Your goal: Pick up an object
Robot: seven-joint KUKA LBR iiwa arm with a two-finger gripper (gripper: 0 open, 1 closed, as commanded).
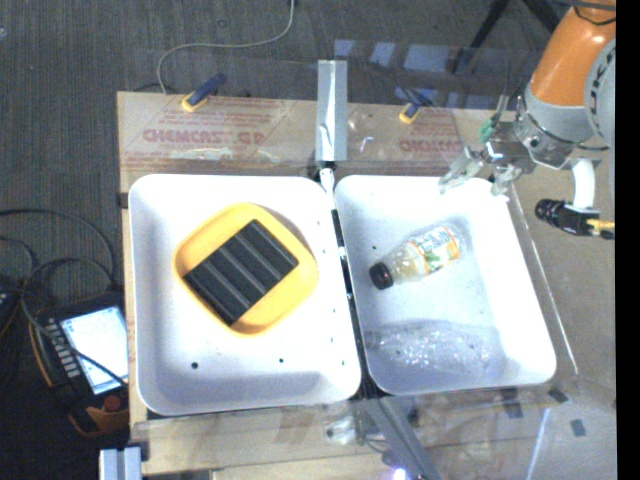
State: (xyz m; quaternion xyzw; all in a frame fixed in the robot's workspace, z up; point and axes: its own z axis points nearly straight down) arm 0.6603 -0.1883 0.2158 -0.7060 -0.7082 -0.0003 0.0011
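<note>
Lying in right bin (pixel 520 298): plastic bottle (pixel 420 256), black cap toward 8 o'clock; crinkled clear wrap (pixel 430 346) at 6 o'clock of it. Left bin (pixel 160 368): yellow tray with black ribbed insert (pixel 246 268). Gripper (pixel 478 172) over right bin's 12 o'clock rim, fingers spread, nothing between.

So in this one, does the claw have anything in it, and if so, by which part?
Nothing is held. The claw hangs open over the far rim of the right bin, apart from the bottle lying inside it.
</note>
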